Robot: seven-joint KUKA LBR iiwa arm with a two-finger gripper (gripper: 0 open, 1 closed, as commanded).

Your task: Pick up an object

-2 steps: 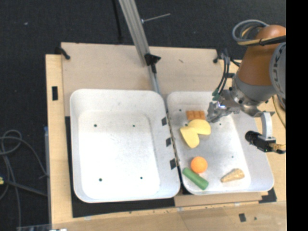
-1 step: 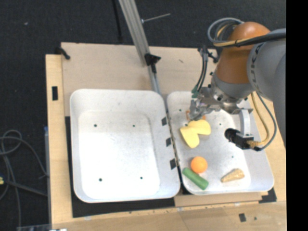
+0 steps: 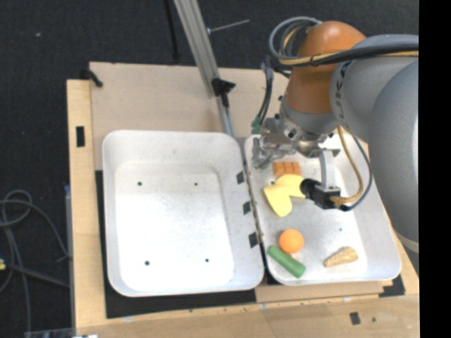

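Gripper (image 3: pixel 271 150) above yellow wedge (image 3: pixel 282 194) — pale, curved

Arm (image 3: pixel 366 97) enters from the right, claw (image 3: pixel 271 150) low over the right bin's (image 3: pixel 373 248) upper left corner. Right bin contents: orange cracker-like piece (image 3: pixel 286 168), yellow wedge (image 3: pixel 282 196), orange ball (image 3: pixel 291 241), green cylinder (image 3: pixel 285 261), tan cone (image 3: pixel 340 257). Left bin (image 3: pixel 173 213) adjoins it on the desk (image 3: pixel 141 94).

No legible txt or labels.
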